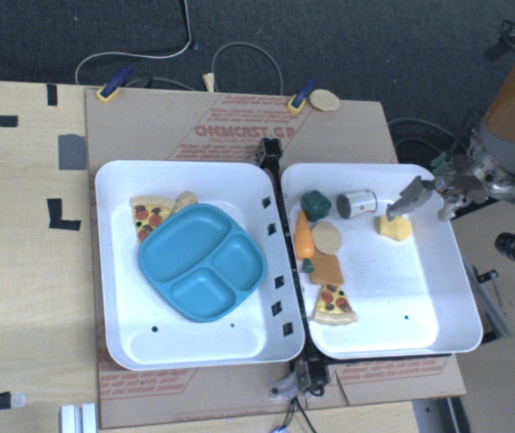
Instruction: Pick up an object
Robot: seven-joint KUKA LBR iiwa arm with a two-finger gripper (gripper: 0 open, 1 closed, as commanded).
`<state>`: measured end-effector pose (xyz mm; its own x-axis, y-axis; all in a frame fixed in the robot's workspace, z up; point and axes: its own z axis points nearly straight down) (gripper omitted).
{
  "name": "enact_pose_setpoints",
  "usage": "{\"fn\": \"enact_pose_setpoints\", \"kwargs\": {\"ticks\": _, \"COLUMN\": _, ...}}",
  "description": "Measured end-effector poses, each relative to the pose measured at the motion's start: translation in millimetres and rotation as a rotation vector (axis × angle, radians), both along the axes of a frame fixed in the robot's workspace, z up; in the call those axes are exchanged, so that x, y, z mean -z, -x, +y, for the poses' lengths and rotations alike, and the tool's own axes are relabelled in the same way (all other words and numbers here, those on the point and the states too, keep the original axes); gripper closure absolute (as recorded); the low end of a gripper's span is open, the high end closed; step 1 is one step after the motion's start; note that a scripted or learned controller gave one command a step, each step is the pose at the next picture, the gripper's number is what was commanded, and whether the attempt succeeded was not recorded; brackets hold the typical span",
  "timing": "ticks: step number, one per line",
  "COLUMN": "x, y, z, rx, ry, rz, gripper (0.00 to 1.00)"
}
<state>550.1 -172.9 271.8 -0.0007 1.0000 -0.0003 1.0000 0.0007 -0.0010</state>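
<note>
My gripper (427, 204) hovers at the upper right corner of the right bin (419, 323). It is open, with nothing between its fingers. One grey finger (405, 200) points down-left, just above a yellow cheese block (396, 229). A silver can (358, 204) lies on its side to the left of that finger. Further left are a dark green piece (315, 205), an orange carrot (303, 234), a beige disc (327, 237), a brown toast slice (326, 268) and a pizza slice (334, 305).
The left bin (122, 332) holds a blue divided plate (203, 260), with another pizza slice (149, 215) partly under its upper left rim. A black divider (280, 242) runs between the bins. The arm's orange band (512, 106) rises at the right.
</note>
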Motion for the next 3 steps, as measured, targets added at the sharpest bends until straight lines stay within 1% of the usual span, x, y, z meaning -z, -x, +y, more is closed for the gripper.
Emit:
{"fn": "enact_pose_setpoints", "kwargs": {"ticks": 1, "x": 173, "y": -33, "z": 32, "rx": 0.000, "ry": 0.000, "rz": -0.010, "gripper": 0.00}}
{"fn": "enact_pose_setpoints", "kwargs": {"ticks": 2, "x": 185, "y": -67, "z": 69, "rx": 0.001, "ry": 0.022, "rz": -0.006, "gripper": 0.00}}
{"fn": "enact_pose_setpoints", "kwargs": {"ticks": 3, "x": 189, "y": -108, "z": 66, "rx": 0.014, "ry": 0.003, "rz": 0.061, "gripper": 0.00}}
